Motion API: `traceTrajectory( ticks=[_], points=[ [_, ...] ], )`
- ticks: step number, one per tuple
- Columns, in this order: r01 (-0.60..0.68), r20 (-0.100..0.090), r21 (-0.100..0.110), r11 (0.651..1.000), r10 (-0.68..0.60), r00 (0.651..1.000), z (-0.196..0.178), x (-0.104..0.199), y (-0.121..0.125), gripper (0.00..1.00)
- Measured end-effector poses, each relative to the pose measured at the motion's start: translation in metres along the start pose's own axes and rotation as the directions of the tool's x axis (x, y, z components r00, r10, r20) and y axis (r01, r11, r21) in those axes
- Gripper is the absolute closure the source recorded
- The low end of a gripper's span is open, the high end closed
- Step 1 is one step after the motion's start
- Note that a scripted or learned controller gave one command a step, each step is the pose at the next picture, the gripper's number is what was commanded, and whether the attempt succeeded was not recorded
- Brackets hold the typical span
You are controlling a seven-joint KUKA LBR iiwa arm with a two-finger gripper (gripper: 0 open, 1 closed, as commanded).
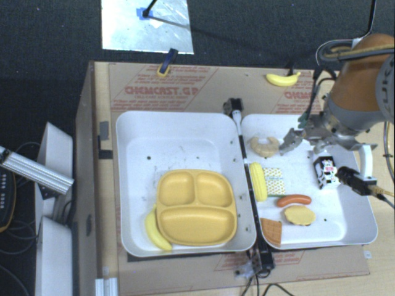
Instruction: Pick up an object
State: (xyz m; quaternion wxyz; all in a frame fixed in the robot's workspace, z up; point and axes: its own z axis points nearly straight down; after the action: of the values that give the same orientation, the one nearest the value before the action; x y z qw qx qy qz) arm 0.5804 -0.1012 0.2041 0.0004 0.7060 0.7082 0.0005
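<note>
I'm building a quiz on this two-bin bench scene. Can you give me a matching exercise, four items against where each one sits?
Things:
1. yellow divided plate
2. hot dog
3. bagel
4. banana on the cardboard

Places:
A. outside both bins, behind the right bin
B. far left corner of the right bin, near the gripper
C. left bin, toward its near side
D. right bin, just behind the round yellow piece

Pairs: 1-C, 2-D, 3-B, 4-A

light: bright, even | shadows: soft, faint | glare: on foil sheet (147, 16) | focus: slightly soft, grainy
</note>
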Motion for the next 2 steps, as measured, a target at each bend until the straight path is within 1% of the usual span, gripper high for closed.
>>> traceTrajectory(
  ticks=[1, 2],
  points=[
    [-0.002, 0.001, -0.002, 1.0, 0.002, 1.0, 0.108, -0.021, -0.058, 0.0],
    [-0.002, -0.001, 0.001, 1.0, 0.002, 1.0, 0.12, -0.004, -0.094, 0.0]
  ],
)
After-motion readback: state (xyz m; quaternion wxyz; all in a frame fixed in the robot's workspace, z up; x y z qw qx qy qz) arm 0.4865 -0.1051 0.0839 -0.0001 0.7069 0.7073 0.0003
